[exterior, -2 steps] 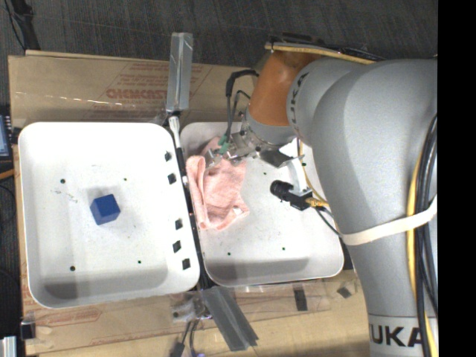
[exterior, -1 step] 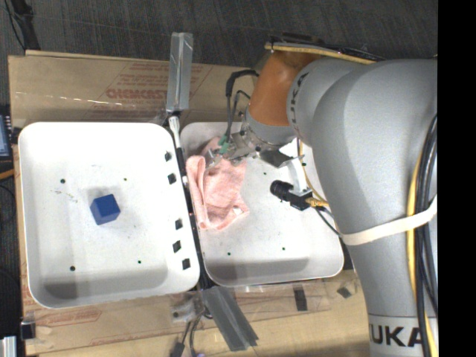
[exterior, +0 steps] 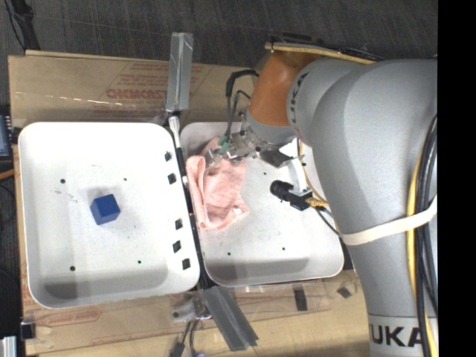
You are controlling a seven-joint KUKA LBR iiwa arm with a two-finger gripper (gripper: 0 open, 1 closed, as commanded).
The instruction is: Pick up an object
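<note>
A: Entry, camera view. Gripper position?

B: Gripper (exterior: 223, 151) is low over the right bin (exterior: 260, 255), at its far left part, close to the wall shared with the left bin (exterior: 44, 162). It sits at the upper edge of the pink cloth (exterior: 219, 192); the tip overlaps the fabric from this angle.

A: Jaw state?

B: Cannot tell. The wrist and the bunched cloth cover the tip, and nothing is seen clearly clamped.

A: Cloth layout?

B: Crumpled, lying on the right bin's floor along its left side. It runs from the gripper down toward the bin's middle. One narrow fold lies just beside the left wall.

A: Other objects?

B: One blue cube (exterior: 105, 208) in the left bin, resting flat on the floor, left of centre, well apart from the gripper and cloth.

A: Arm?

B: Grey arm (exterior: 372, 140) enters from the right, spanning the right bin's right side; its orange band (exterior: 271, 88) is above the bin's far edge. Both bins rest on a cardboard sheet (exterior: 89, 80).
</note>
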